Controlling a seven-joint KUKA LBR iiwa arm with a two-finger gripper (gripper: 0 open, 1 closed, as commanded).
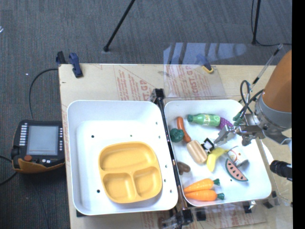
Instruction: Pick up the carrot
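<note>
**Gripper over the right bin, carrots lying at its front edge**

The arm (279, 94) reaches in from the right, and its gripper (211, 147) hangs low over the middle of the right bin (264, 185). The fingers are spread a little, their dark tips (208, 144) just above the yellow banana (214, 158) and the tan bread roll (196, 151); nothing sits between them.

The carrot (201, 184) lies near the front wall of that bin, its green top pointing right. A second carrot (205, 195) lies just beside it, touching or nearly so (the two are much alike). Both are well apart from the gripper.

Around the gripper sit a green bottle (205, 119), a purple toy (225, 123), a sausage (183, 128), a dark green vegetable (177, 135), a watermelon slice (236, 171) and a small brown piece (183, 166).

The left bin (81, 123) holds a yellow divided tray (129, 173). A pendant (39, 144) rests on the floor at the left.
</note>
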